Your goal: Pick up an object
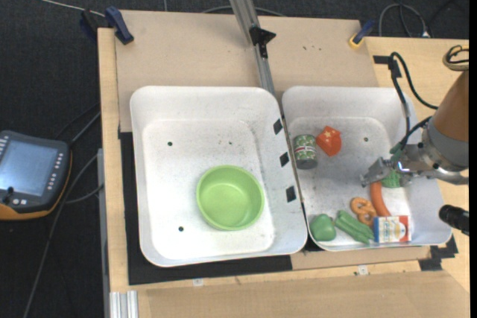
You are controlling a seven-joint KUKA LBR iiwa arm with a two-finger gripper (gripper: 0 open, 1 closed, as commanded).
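Right white bin: green-labelled can, writing unreadable.

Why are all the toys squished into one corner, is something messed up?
Nothing looks broken or spilled. The right bin just has a jumble near its front edge: a small carton lying on its side, green pieces, a pretzel and an orange stick by the gripper. The green bowl sits alone in the left bin.

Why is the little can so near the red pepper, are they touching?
Apart. The camera view shows bare white bin floor between the can and the red pepper.
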